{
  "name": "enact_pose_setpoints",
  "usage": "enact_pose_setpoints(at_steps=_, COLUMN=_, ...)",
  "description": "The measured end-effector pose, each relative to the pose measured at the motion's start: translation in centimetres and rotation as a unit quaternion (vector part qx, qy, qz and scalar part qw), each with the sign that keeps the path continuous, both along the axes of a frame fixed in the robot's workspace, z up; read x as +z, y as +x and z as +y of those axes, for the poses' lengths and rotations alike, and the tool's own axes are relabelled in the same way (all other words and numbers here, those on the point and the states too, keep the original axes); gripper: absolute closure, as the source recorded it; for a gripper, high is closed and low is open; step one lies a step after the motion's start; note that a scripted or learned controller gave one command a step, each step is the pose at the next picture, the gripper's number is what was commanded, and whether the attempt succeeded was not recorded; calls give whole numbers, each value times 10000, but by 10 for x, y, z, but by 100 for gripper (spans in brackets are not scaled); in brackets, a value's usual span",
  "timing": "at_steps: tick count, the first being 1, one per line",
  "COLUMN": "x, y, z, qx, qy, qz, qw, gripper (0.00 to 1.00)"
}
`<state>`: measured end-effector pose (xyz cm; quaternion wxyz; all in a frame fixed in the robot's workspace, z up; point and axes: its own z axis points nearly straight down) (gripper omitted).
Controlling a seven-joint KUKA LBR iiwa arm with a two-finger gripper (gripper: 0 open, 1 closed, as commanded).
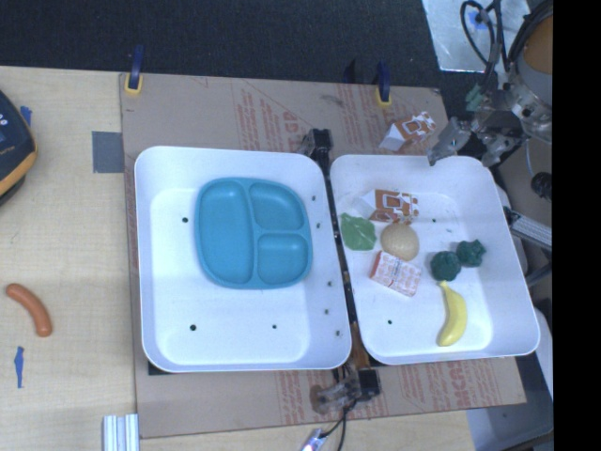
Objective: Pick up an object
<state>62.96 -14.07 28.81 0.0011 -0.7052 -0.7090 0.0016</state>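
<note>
banana (453,316) upright in right bin (512,252) (stem up); jaws' state unclear

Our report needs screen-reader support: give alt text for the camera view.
Two white bins sit side by side: the left bin holds a blue tray, the right bin a banana, broccoli and packets. The gripper hovers at its far rim.

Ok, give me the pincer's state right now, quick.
Pincer: cannot be told; it sits above the right bin's top right rim, nothing visibly held.
</note>
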Motion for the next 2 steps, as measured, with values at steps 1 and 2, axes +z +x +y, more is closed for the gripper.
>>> enact_pose_setpoints(at_steps=1, x=-152, y=-28, z=-38, qx=-7, qy=2, qz=22, qw=10000, gripper=0)
enact_pose_setpoints(at_steps=2, x=-197, y=-79, z=-58, qx=-3, qy=-2, qz=4, qw=10000, gripper=0)
